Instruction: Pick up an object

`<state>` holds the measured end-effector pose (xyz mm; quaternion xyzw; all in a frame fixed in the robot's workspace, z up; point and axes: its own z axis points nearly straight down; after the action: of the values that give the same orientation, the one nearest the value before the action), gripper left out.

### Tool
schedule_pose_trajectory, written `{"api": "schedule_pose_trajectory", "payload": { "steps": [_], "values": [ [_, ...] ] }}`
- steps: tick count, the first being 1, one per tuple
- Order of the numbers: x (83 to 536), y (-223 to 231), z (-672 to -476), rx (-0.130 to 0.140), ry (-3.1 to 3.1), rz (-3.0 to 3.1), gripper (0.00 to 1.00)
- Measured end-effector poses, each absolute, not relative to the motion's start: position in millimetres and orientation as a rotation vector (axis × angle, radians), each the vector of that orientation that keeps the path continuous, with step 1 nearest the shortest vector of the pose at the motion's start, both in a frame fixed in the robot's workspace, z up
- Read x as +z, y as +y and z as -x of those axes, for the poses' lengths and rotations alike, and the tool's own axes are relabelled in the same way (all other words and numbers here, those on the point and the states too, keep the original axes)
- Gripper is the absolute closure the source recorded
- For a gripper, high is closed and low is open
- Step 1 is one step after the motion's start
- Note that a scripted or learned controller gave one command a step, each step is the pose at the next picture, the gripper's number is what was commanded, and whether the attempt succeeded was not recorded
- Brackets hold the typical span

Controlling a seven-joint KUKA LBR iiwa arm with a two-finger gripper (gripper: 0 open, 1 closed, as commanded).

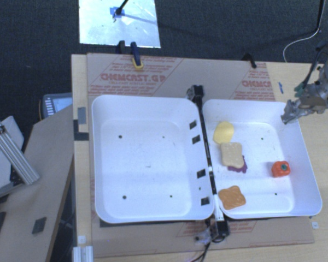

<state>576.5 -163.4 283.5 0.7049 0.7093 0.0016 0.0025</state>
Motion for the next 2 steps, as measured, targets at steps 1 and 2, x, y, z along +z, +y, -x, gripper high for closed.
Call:
{"api": "schedule_pose_trajectory", "payload": {
  "steps": [1, 2],
  "values": [
    [316, -65, -591.0, 0.01, 2.236, -2.204, 1.0],
    [369, 45, -520.0, 0.012, 2.241, -2.202, 1.0]
  ]
}}
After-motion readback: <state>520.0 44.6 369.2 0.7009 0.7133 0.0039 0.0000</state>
